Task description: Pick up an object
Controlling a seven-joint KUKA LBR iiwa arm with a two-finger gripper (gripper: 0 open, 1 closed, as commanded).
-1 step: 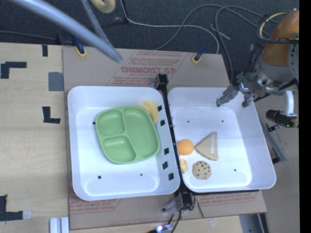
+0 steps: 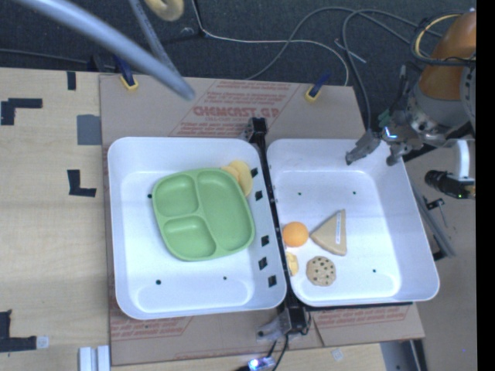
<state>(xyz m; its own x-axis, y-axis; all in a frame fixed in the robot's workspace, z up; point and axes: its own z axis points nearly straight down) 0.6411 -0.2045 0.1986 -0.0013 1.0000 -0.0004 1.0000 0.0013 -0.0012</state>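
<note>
The claw (image 2: 377, 151) is seen open and holding nothing above the right bin's (image 2: 402, 207) far rim. In that bin, an orange ball (image 2: 295, 233), a sandwich wedge (image 2: 332, 233) and a cookie (image 2: 320, 270) are clustered.

Robotics lab: taped counter (image 2: 46, 153), clamped cardboard (image 2: 232, 107), loose cables (image 2: 309, 37), and two white bins (image 2: 124, 207) indicated it.

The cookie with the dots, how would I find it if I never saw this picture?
Look in the right white bin, toward its near left corner. Three snacks sit close together there: an orange ball, a tan wedge, and just below the wedge, the cookie. It is the flat round one with dark specks.
</note>
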